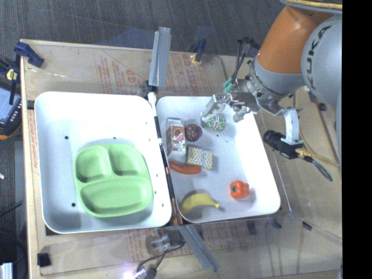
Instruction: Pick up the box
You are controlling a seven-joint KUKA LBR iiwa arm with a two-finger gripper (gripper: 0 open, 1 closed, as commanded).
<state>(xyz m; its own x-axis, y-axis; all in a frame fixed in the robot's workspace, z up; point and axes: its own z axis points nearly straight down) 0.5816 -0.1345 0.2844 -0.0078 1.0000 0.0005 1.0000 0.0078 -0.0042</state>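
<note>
Two bins are seen: the left bin [52, 115] is occupied by a green divided tray [113, 180]; the right bin [258, 156] holds the box [176, 136], wrapped block [199, 157], sausage [185, 168], banana [199, 203] and tomato [239, 189]. A green-white object [215, 121] is clamped by the gripper [219, 110].

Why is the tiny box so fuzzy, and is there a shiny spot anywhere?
In the camera view the whole picture is soft, so the print on the box blurs; a bright glare spot sits at the bottom edge; the green tray casts a faint shadow in the left bin.
</note>
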